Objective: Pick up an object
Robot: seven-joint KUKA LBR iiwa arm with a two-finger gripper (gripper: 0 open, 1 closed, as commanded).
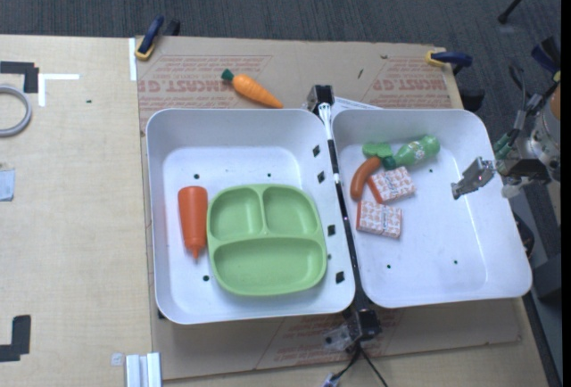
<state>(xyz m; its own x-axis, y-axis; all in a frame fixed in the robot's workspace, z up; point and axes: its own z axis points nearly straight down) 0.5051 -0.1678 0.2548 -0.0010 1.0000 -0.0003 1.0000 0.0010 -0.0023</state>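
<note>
Where the right bin [446, 274] held its contents, they were clustered at its left side: a green bottle [412, 150], an orange-red sausage [364, 176] and two patterned red-and-white blocks [391, 185], touching or just beside each other. The pincer [473, 177] hung over the same bin's right part, well apart from them, with nothing between its fingers; whether they were open could not be determined. The arm was cut off at the right edge. The left bin [169, 287] held a green divided plate [266, 240] and an orange cylinder [193, 218]. A toy carrot [252, 89] lay on the tabletop [71, 225].
</note>
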